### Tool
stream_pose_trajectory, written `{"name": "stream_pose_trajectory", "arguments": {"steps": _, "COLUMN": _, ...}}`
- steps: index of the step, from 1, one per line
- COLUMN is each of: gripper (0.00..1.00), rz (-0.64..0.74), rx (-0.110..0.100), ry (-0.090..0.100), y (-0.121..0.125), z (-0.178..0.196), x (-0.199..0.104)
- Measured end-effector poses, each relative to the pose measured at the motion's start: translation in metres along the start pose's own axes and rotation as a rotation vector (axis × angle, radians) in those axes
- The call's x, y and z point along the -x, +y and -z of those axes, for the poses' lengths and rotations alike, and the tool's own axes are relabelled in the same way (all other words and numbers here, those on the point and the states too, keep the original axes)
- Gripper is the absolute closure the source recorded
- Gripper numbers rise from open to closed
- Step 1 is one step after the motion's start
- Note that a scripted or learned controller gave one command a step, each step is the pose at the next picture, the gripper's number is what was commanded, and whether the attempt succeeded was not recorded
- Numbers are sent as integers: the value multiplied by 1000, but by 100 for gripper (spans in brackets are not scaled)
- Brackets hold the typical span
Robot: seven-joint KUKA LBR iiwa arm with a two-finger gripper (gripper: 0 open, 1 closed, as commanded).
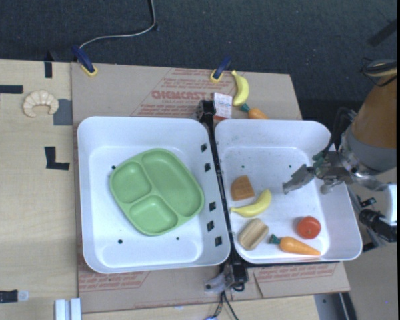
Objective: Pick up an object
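Note:
The right bin [273, 131] holds a brown bread cube [243, 188], a yellow banana [253, 204], a tan bread roll [253, 233], a red tomato [309, 227] and an orange carrot [295, 245]. My gripper [307, 181] hangs over the right side of this bin, above and right of the banana and just above the tomato. It is open with nothing between its fingers. The grey arm with its orange band [377, 122] comes in from the right.
A green divided plate [157, 191] lies in the left bin [93, 179]. Behind the bins, on the cardboard, lie a second banana [241, 89], a small orange piece [257, 113] and a white tag [221, 103]. A croissant [40, 103] sits at the far left.

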State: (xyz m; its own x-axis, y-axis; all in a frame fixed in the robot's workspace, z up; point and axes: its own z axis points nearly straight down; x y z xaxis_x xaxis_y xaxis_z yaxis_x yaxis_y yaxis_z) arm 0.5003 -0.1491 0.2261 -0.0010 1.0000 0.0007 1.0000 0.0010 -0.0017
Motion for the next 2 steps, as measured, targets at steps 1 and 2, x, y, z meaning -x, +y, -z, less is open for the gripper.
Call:
{"name": "stream_pose_trajectory", "arguments": {"steps": 1, "gripper": 0, "rz": 1, "rx": -3, "ry": 1, "y": 25, "z": -104, "x": -51}}
{"name": "stream_pose_trajectory", "arguments": {"steps": 2, "gripper": 0, "rz": -1, "rx": 1, "ry": -1, "y": 44, "z": -140, "x": -43}}
